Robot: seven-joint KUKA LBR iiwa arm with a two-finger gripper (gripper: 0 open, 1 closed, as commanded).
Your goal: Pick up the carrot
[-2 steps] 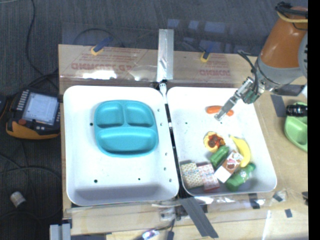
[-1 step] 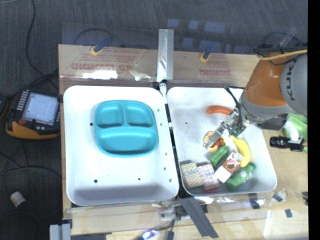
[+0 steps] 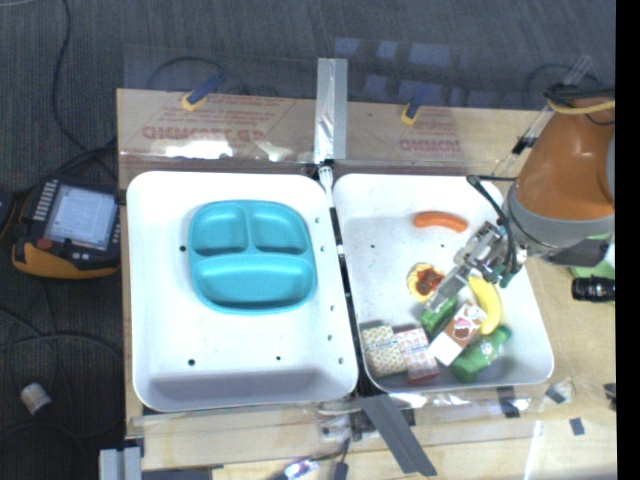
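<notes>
The carrot point(image 3: 440, 221), a short orange stick, lies flat on the floor of the right bin point(image 3: 380, 243) near its far side. My gripper point(image 3: 478, 255) hangs over the right part of that bin, to the right of the carrot and a little nearer the front. It is apart from the carrot and sits just above a banana point(image 3: 487, 304). Nothing is visibly held in it.
The near half of the right bin is crowded: a round yellow and red toy point(image 3: 425, 280), a green piece point(image 3: 438, 314), a green bottle point(image 3: 480, 356), a red and white box point(image 3: 462, 328), and patterned boxes point(image 3: 395, 346). A blue divided plate point(image 3: 250, 255) lies in the left bin point(image 3: 160, 358).
</notes>
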